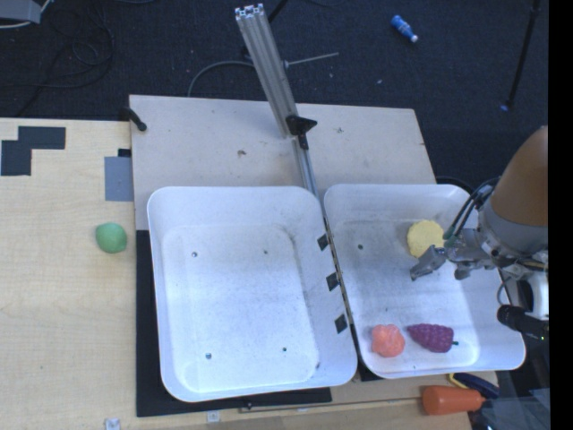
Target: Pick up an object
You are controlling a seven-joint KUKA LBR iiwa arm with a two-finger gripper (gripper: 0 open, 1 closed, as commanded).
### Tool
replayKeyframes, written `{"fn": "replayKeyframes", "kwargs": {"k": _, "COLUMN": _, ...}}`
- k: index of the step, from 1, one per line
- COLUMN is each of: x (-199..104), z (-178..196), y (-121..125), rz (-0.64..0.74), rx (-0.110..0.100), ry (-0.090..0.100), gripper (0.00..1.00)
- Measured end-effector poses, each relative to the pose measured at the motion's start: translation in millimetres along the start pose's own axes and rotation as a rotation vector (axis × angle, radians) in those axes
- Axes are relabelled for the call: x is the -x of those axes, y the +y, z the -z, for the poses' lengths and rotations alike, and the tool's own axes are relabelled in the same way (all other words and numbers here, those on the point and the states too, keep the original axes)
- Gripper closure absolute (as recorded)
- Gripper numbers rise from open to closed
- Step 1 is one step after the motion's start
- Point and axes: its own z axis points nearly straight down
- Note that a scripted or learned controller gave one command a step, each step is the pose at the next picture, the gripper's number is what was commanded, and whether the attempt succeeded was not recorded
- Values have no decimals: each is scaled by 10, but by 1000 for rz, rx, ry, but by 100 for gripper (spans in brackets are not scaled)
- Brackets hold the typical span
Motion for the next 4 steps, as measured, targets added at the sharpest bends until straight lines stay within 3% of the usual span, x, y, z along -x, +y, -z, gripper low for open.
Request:
{"fn": "replayKeyframes", "kwargs": {"k": 1, "x": -8, "z": -528, "y": -10, "rz": 0, "rx": 0, "ry": 0, "gripper": 0}}
{"fn": "replayKeyframes", "kwargs": {"k": 2, "x": 5, "z": -403, "y": -1, "rz": -2, "rx": 4, "ry": -1, "gripper": 100}}
{"fn": "replayKeyframes", "kwargs": {"k": 4, "x": -13, "z": 690, "y": -76, "rz": -1, "rx": 8, "ry": -2, "gripper": 100}}
